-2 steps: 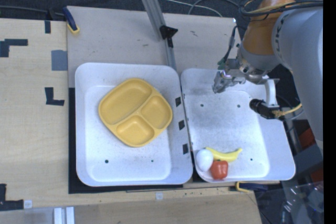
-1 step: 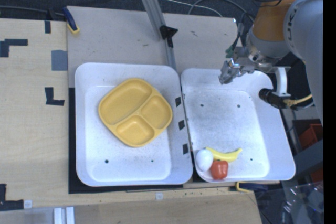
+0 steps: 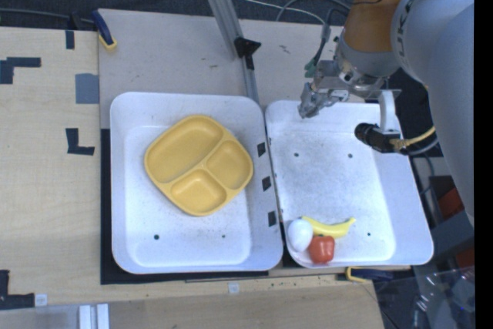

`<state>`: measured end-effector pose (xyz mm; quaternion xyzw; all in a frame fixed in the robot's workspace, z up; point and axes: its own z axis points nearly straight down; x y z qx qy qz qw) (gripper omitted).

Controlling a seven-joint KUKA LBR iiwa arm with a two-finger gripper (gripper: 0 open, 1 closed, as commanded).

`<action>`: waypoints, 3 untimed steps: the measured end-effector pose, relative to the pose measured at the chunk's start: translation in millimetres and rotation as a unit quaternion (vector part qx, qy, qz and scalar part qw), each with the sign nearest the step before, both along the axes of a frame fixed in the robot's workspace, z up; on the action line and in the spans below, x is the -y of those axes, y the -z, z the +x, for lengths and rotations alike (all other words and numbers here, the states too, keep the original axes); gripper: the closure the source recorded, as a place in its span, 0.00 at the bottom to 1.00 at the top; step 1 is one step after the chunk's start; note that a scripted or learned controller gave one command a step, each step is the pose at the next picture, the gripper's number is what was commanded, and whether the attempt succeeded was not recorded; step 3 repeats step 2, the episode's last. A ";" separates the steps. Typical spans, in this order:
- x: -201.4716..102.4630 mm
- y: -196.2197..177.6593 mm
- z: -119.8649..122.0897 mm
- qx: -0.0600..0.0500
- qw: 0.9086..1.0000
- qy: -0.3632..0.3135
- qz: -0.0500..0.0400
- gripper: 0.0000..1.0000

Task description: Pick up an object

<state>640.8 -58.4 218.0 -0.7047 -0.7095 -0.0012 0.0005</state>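
A yellow banana [image 3: 331, 226], a white egg-shaped object [image 3: 300, 234] and a small red pepper-like object [image 3: 322, 248] lie clustered at the front left corner of the right bin [image 3: 347, 166]. My gripper [image 3: 310, 109] hangs over the back left corner of that bin, far from the cluster. Its fingers point down, close together, with nothing between them.
A yellow three-compartment plate [image 3: 199, 163] lies in the left bin [image 3: 131, 189]. A slanted metal pole [image 3: 223, 8] rises behind the bins. A black cable end [image 3: 373, 136] hangs off the arm over the right bin's back right part.
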 end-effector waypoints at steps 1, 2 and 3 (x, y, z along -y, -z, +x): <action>-54.4 -3.4 -7.7 -0.001 1.000 0.000 0.000 1.00; -110.9 5.2 0.6 -0.001 1.000 0.000 -0.001 1.00; -110.9 5.2 0.6 -0.001 1.000 0.000 -0.001 1.00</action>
